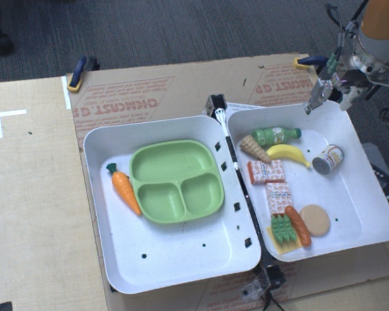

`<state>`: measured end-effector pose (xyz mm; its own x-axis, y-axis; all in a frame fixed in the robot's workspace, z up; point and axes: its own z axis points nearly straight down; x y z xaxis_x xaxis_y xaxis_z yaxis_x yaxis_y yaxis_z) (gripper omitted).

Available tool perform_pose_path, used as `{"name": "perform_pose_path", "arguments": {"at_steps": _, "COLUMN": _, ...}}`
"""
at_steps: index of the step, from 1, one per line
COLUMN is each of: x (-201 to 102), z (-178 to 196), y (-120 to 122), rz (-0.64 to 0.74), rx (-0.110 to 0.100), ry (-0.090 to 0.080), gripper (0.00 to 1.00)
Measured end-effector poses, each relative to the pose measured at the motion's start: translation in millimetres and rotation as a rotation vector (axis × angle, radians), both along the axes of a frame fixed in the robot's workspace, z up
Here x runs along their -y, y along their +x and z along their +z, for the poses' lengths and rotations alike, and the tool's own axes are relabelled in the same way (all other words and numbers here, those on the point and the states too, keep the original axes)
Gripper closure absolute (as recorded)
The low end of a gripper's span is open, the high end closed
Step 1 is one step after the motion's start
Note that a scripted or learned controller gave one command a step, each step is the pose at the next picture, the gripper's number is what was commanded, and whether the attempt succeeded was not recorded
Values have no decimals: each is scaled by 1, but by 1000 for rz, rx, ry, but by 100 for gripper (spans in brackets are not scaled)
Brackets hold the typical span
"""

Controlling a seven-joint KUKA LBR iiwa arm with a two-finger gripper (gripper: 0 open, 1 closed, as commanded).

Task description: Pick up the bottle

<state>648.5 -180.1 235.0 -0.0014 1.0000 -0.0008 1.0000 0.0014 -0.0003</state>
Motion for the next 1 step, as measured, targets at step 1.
{"name": "perform_pose_path", "arguments": {"at_steps": 1, "x": 0, "z": 10, "y": 0, "rz": 3, "rx": 0, "ry": -1, "gripper": 100}}
